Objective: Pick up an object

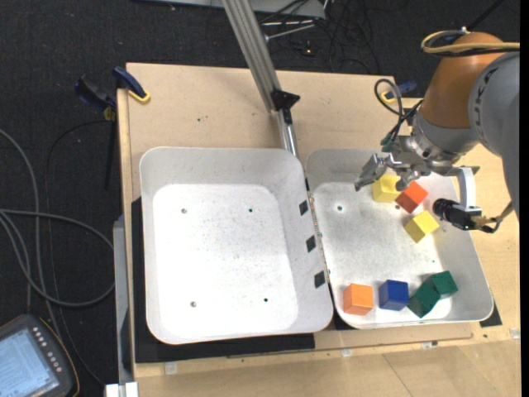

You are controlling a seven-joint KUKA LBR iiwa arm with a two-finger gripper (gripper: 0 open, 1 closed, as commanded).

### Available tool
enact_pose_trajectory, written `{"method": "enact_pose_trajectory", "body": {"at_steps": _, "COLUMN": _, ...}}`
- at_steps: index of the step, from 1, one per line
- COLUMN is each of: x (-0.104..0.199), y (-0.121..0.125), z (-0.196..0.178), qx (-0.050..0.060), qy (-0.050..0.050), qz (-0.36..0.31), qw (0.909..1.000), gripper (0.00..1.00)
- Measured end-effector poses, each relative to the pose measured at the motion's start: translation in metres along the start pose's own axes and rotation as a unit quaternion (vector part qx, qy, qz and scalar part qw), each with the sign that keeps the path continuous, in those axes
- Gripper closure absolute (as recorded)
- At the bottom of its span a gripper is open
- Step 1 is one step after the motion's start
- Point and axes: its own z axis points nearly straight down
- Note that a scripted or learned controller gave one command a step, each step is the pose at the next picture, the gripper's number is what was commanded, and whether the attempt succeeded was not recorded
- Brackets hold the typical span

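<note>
We see the hand [388, 172] low over the far end of the right bin [463, 308], reaching in from the right at the end of the grey arm [496, 98] with its orange band [455, 81]. Whether its fingers are spread or pressed together we cannot tell; they are dark and small against the blocks, and nothing is plainly pinched between them.

A yellow block [385, 190] lies just below the hand, perhaps touching it. An orange-red block [412, 197] sits right beside that one, on the side towards the arm, and a second yellow block [421, 226] lies a little nearer the camera.

Well away from the hand, along the bin's near wall, stand an orange block [358, 298], a blue block [394, 294] and two green blocks [434, 293] close together.

The left bin [165, 172] lies on the far side of the hand from the arm, on the wooden surface [207, 106].

No brand, label or writing can be read on the blocks, the bins or the arm.
</note>
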Motion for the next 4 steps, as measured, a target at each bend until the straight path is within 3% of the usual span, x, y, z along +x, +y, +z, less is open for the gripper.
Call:
{"method": "enact_pose_trajectory", "body": {"at_steps": 1, "x": -0.002, "y": 0.005, "z": 0.027, "qx": -0.012, "qy": -0.003, "qz": 0.0, "qw": 0.9999, "gripper": 0.0}}
{"method": "enact_pose_trajectory", "body": {"at_steps": 2, "x": -0.002, "y": 0.006, "z": 0.018, "qx": -0.013, "qy": -0.004, "qz": 0.0, "qw": 0.9999, "gripper": 1.0}}
{"method": "enact_pose_trajectory", "body": {"at_steps": 3, "x": -0.001, "y": -0.003, "z": -0.036, "qx": -0.007, "qy": -0.001, "qz": 0.0, "qw": 1.0, "gripper": 1.0}}
{"method": "enact_pose_trajectory", "body": {"at_steps": 4, "x": -0.003, "y": 0.005, "z": -0.099, "qx": -0.008, "qy": -0.002, "qz": -0.001, "qw": 1.0, "gripper": 1.0}}
